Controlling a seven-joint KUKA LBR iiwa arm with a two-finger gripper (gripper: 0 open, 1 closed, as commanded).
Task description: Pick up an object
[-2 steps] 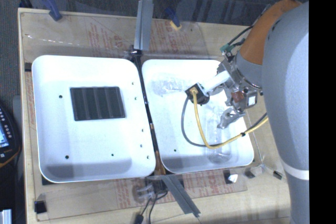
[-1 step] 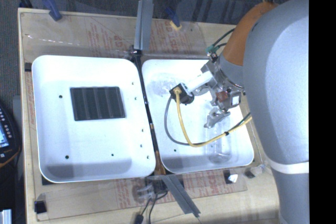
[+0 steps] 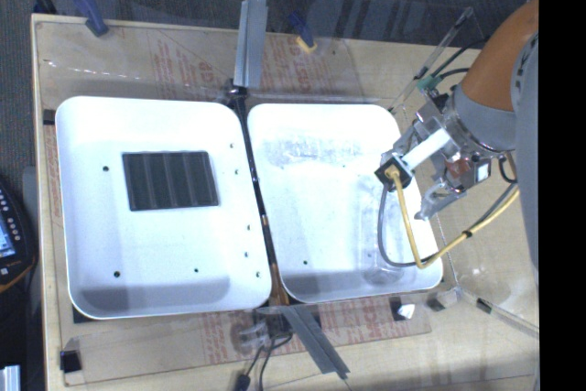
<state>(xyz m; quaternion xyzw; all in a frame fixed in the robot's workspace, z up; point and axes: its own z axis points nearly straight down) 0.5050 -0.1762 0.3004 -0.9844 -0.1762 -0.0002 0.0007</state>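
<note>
The left bin [image 3: 82,128], the one farther from the gripper, holds a dark grey ribbed panel [image 3: 170,179] lying flat, well apart from the tool with the bins' shared wall between them. The right bin [image 3: 311,279] is the one nearer the tool. Inside it, just beside and below the tool, sits a faint see-through shape [image 3: 383,238], too dim to identify. The gripper [image 3: 438,192] hangs over this bin's right rim. Whether it is spread or pressed together cannot be told, and nothing can be seen held in it.
</note>
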